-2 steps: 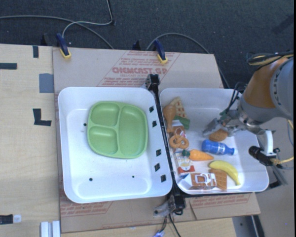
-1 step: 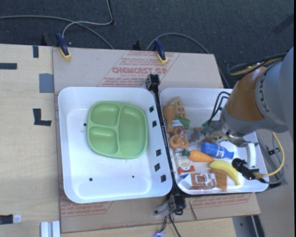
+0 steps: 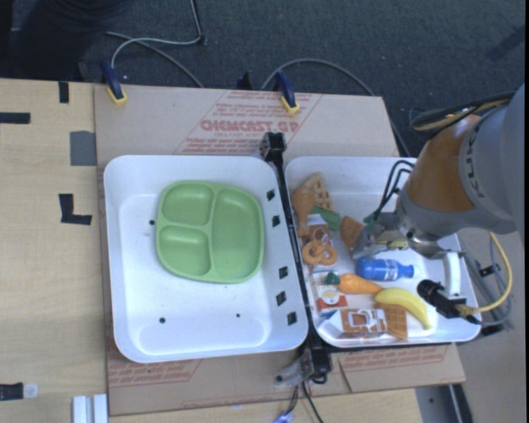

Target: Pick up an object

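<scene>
**Arm down among the toys in the right bin, no grasp confirmed**

From my console the counter [image 3: 35, 236] carries a cardboard sheet [image 3: 238, 122] clamped at its far edge, I judge to stop the two bins sliding when the arm pushes on them. The left bin [image 3: 132, 324] holds just a green divided plate [image 3: 210, 231], lying flat near its middle. The right bin [image 3: 370, 170] is where the pickable things are crowded together, so that is where the arm [image 3: 463, 179] has reached in from the right.

Its tool [image 3: 381, 233] sits low over the clutter, just beside a blue bottle [image 3: 383, 270] lying on its side (whether the tool is spread or pressed together I cannot tell; the wrist hides it). Nearer the front edge lie a banana [image 3: 407, 306] and an orange carrot [image 3: 360, 284], with a pretzel [image 3: 318, 254] toward the divider. Nothing looks lifted yet.
</scene>
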Robot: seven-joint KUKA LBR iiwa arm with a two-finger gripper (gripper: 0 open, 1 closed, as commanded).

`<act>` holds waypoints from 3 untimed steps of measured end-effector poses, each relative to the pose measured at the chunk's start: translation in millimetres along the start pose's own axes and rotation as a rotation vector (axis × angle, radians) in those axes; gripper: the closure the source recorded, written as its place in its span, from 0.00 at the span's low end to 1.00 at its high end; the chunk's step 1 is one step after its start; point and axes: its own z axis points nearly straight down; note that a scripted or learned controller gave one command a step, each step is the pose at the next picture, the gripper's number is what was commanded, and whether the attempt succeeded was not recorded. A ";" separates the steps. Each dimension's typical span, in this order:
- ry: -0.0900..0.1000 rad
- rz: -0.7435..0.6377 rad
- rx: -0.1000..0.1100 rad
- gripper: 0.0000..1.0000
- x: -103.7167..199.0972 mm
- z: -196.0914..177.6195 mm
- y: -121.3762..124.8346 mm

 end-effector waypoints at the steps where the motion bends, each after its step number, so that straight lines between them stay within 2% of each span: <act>1: 0.000 0.000 0.002 0.00 0.0 0.8 -0.4; 2: -0.006 0.004 -0.007 0.00 22.8 7.7 -40.3; 3: -0.012 0.008 0.002 0.00 26.9 7.8 9.9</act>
